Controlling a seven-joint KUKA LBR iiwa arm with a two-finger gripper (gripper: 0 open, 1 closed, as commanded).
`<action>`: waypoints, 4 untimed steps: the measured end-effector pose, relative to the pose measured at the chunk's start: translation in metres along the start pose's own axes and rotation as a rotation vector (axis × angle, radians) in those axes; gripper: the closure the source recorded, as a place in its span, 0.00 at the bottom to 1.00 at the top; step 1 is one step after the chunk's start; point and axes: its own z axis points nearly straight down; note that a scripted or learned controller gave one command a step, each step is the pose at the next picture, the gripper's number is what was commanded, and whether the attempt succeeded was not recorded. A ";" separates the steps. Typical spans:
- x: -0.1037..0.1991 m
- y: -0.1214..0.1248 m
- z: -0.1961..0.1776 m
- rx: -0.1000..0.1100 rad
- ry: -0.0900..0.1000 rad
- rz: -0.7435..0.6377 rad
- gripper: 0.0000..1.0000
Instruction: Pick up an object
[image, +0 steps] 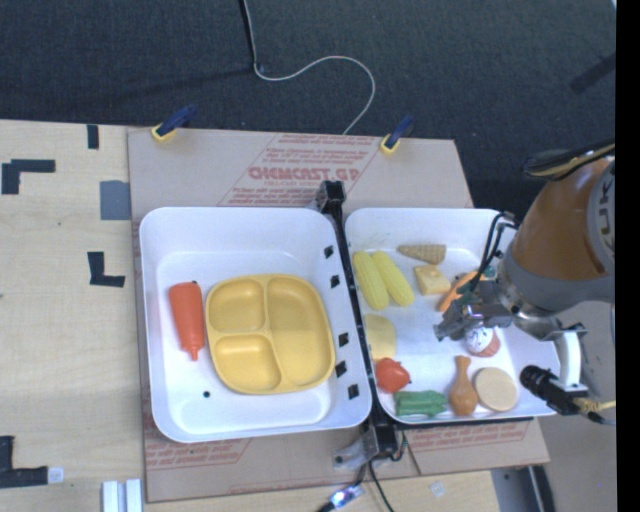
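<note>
My gripper (458, 322) hangs low over the middle of the right bin (430, 222), reaching in from the right. Just beside it lies a small red and white round thing (484, 343), partly hidden by the wrist. Toy foods lie around it: two corn cobs (384, 279), a cheese wedge (431, 280), a tan cone (422, 252), a pale yellow piece (380, 334), a red tomato (392, 375), a green vegetable (420, 403), a drumstick (462, 387) and a round bun (495, 389). Nothing shows as held.
The left bin (160, 250) holds a yellow divided plate (268, 332) and an orange carrot (186, 317) at its left. A black clip divider (342, 300) runs between the bins. The grey and orange arm (560, 250) covers the right bin's right side.
</note>
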 end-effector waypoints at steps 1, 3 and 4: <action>0.000 0.001 -0.047 -0.001 0.000 -0.001 1.00; 0.082 0.066 -0.056 0.002 0.002 -0.006 1.00; 0.093 0.102 -0.044 0.002 0.000 -0.002 1.00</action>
